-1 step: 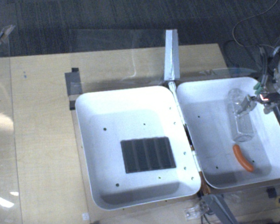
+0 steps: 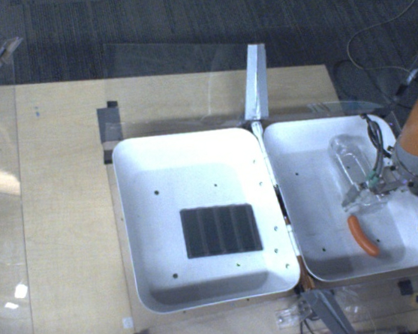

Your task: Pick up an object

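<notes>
The left bin point(image 2: 200, 216), smooth white plastic, holds a dark ribbed rectangular mat point(image 2: 220, 230) at its centre. In the right bin point(image 2: 310, 188), lower right of frame, an orange sausage-shaped object point(image 2: 363, 236) lies with its long axis running upper-left to lower-right. The gripper point(image 2: 362, 181), translucent, reaches in from the right edge just above it; whether its jaws are apart cannot be told.

Gripper point(image 2: 354, 182) over right bin point(image 2: 298, 151); orange sausage point(image 2: 363, 236) just below; left bin point(image 2: 140, 163) beside.

An orange sausage-shaped object point(image 2: 363, 236) lies flat in the right bin point(image 2: 310, 188).
</notes>
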Controlling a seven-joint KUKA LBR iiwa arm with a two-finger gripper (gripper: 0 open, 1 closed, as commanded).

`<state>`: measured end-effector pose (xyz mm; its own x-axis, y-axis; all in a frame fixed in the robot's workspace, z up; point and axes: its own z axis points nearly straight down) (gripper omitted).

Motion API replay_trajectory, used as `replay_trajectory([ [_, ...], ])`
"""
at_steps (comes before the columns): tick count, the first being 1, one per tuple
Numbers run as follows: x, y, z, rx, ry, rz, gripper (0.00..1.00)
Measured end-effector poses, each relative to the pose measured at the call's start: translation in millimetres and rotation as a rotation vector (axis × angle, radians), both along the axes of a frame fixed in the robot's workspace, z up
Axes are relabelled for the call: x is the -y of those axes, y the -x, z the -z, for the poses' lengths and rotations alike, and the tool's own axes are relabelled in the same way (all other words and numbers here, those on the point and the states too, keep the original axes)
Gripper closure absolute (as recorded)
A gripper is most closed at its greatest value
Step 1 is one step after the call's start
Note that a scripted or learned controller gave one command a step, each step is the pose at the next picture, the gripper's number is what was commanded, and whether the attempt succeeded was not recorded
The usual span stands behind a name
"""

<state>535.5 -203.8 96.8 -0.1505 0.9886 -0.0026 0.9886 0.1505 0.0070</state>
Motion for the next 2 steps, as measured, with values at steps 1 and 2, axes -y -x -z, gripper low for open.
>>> replay_trajectory([
  [1,-26.4,42.3,5.2,0.013,0.006,-0.098,0.0],
  [2,-27.1,39.2,-5.9,0.02,0.007,-0.1,1.0],
])
